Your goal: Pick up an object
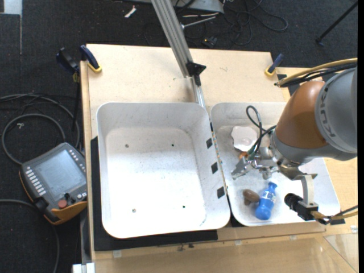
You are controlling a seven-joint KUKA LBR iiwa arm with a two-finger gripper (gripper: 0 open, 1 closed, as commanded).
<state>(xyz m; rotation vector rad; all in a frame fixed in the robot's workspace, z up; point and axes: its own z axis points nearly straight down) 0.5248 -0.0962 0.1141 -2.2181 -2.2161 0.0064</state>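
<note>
from the fixed camera above the bench, the grey arm with the orange band [310, 121] reaches in from the right over the right-hand shallow white bin [224, 118], and its metal two-finger gripper [245, 165] hangs low above the middle of that bin. how far apart its fingers stand cannot be told from here, and nothing can be made out between them. a small blue plastic bottle with a white label [265, 201] lies on its side near the right bin's front edge, just below the gripper and apart from it. a small brown rounded lump [250, 196] rests just beside the bottle on its left, perhaps touching it. a flat white piece [243, 136] lies toward the bin's back edge. the left-hand shallow white bin [114, 118] sits edge to edge with the right one on the pale wooden bench top [148, 73].
</note>
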